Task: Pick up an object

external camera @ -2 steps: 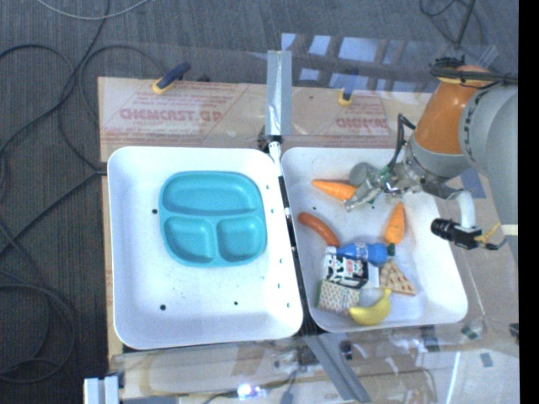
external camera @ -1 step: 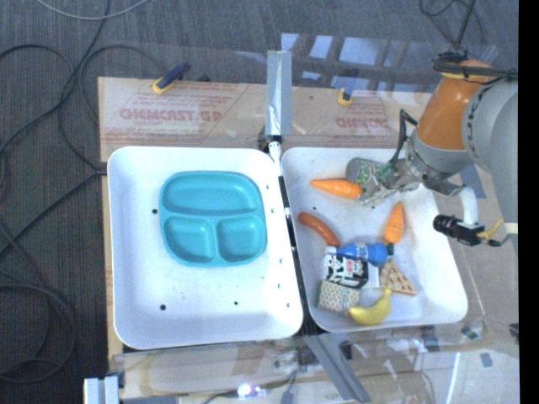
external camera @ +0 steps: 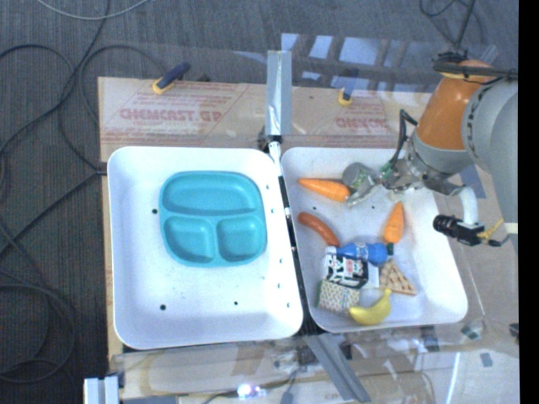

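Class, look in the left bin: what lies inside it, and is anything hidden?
A blue tray with three compartments lies in the left bin. The bin floor under the tray is covered.

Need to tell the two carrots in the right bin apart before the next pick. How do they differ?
The upper carrot lies nearly crosswise with its tip pointing left; the lower carrot stands nearly lengthwise in view, narrowing toward the bottom. The upper carrot looks longer. It sits just left of the gripper, while the lower carrot lies below it, beside the blue item. Both are orange, tapered, and lie in the right bin.
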`<control>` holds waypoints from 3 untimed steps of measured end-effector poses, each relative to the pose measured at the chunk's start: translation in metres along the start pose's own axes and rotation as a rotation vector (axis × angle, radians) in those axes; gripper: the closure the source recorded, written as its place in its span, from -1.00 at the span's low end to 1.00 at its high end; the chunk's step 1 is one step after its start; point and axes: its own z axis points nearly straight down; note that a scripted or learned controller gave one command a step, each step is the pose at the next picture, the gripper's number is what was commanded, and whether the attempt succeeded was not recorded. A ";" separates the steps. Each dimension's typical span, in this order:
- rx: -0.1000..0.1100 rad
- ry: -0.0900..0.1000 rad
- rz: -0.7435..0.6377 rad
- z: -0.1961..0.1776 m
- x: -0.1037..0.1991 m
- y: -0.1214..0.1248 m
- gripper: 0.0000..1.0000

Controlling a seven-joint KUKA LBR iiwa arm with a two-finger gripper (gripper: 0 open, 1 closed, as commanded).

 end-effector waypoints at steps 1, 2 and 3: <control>0.005 -0.002 0.008 0.011 0.022 0.007 -1.00; 0.041 0.011 -0.027 0.013 0.016 0.030 -1.00; 0.040 0.002 0.001 0.012 0.021 0.030 -1.00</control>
